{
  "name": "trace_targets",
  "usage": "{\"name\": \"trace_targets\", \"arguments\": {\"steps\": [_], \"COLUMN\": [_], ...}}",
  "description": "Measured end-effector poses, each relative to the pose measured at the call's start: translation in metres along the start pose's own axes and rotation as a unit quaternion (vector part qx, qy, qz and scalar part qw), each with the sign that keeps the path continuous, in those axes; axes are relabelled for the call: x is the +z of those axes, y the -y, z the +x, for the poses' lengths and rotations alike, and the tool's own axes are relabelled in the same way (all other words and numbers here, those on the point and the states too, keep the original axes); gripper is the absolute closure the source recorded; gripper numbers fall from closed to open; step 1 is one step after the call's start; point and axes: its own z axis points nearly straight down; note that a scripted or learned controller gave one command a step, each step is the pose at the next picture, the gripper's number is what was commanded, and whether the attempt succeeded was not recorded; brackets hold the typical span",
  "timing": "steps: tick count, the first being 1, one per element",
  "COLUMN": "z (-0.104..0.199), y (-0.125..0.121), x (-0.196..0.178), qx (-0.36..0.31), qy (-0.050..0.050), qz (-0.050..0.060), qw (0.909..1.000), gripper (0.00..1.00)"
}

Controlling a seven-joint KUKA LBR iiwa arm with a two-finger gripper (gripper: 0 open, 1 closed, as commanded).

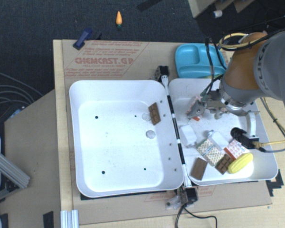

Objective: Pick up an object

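Observation:
My gripper is low over the upper left part of the right bin, with the grey arm and its orange band rising behind it to the right. A small red-and-white scrap lies just under its tip. In the front of this bin lie a white block, a patterned box, a red-and-white packet, two brown bars and a yellow corn-like piece. The left bin holds a brown bar near its right wall.
A blue tray sits behind the right bin. Two small clear discs lie in the left bin near the brown bar. A black divider clamp stands between the bins at the back. Bench edges run close around both bins.

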Motion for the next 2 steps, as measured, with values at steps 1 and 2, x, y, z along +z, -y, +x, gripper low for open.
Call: {"name": "trace_targets", "arguments": {"steps": [1, 2], "z": [-0.0001, 0.0000], "y": [-0.0004, -0.0004], "x": [-0.0100, -0.0099], "qx": [0.000, 0.000], "qy": [0.000, 0.000], "qz": [-0.001, -0.001], "qw": [1.0000, 1.0000], "gripper": [1.00, 0.00]}}
